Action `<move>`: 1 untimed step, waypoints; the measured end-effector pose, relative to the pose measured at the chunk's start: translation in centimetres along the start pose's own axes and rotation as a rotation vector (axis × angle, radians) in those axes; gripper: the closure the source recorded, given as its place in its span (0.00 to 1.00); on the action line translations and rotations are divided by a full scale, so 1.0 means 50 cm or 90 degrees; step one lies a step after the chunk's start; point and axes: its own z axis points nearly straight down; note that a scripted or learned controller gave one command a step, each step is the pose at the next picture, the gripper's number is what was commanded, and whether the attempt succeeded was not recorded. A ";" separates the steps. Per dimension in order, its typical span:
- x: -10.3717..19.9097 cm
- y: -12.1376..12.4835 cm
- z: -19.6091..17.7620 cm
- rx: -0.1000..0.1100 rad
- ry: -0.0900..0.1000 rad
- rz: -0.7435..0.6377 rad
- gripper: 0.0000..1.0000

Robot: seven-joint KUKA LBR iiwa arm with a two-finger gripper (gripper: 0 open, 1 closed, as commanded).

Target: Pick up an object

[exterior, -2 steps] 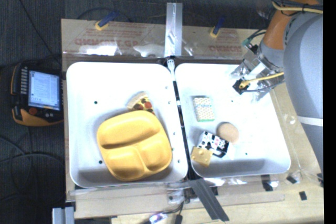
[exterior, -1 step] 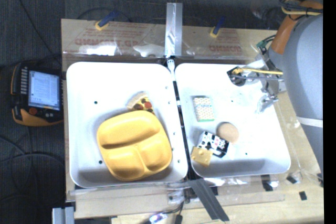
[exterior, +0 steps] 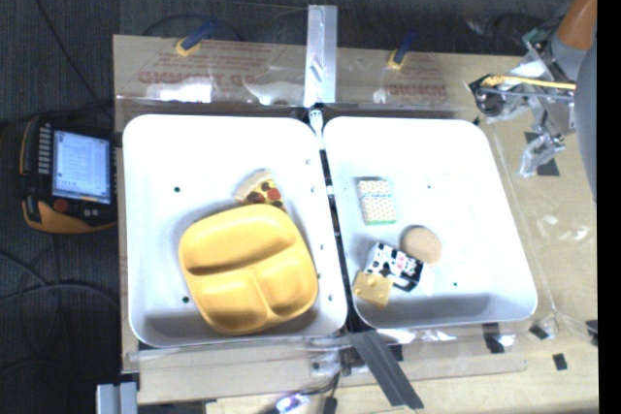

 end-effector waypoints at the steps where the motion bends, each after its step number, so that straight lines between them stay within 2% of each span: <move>1: 0.033 -0.095 0.177 0.002 0.000 -0.025 0.00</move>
